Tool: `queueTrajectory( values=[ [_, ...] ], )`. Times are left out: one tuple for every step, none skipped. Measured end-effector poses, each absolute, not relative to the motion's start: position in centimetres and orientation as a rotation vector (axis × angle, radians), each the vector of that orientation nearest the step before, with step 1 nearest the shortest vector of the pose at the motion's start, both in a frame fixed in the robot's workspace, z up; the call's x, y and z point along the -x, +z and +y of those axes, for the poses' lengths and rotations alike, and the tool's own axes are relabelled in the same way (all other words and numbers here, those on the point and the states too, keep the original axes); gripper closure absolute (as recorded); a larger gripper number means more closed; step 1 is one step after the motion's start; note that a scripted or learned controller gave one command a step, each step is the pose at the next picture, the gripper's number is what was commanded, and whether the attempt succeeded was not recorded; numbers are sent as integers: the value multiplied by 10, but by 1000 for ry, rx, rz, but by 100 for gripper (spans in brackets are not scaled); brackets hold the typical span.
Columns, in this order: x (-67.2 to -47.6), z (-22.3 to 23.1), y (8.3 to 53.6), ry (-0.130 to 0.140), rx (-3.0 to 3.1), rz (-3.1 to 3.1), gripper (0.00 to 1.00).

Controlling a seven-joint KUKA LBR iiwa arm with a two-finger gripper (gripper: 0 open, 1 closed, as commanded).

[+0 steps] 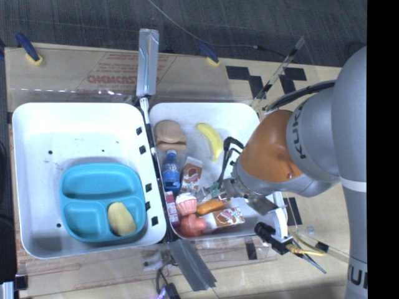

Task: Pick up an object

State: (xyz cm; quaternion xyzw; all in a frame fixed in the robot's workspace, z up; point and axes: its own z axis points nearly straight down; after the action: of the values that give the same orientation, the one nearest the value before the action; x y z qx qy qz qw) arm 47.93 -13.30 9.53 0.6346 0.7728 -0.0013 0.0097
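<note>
We read "KUKA" in dark letters on the orange band (274,157) of the grey arm (330,136), running sideways near its 3 o'clock edge. On the brown bench board (112,70) beyond the bins, faint red printing stands upside down; we cannot make out the words. The small snack packets carry printed pictures, but their writing is too small for us to read.

The gripper (218,189) hangs low over the right white plastic bin (206,112), at the arm's 9 o'clock end, and the wrist covers most of it. How its jaws stand we cannot tell, and we see nothing between them. It sits just above a small orange carrot-shaped toy (211,207), though contact cannot be judged.

In that right bin, the things to pick lie crowded toward 7 o'clock. A tan round bun-shaped toy (169,134) sits at 11 o'clock, with a yellow plastic banana (211,139) beside it at its 3 o'clock. Below the bun stands a blue plastic bottle (171,172), then a red and white packet (192,178), a pink-topped cupcake toy (186,203), a red round fruit toy (193,227) and a flat printed packet (229,217).

The left white plastic bin (37,129) holds 1 light blue divided plastic tray (93,185), and a yellow lemon-shaped toy (122,219) rests in the tray's compartment at 5 o'clock.
</note>
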Motion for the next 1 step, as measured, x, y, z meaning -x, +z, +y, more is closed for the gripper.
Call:
queueTrajectory(
  values=[
    [-501,-111,127,0,-1599,2703,0]
  ],
)
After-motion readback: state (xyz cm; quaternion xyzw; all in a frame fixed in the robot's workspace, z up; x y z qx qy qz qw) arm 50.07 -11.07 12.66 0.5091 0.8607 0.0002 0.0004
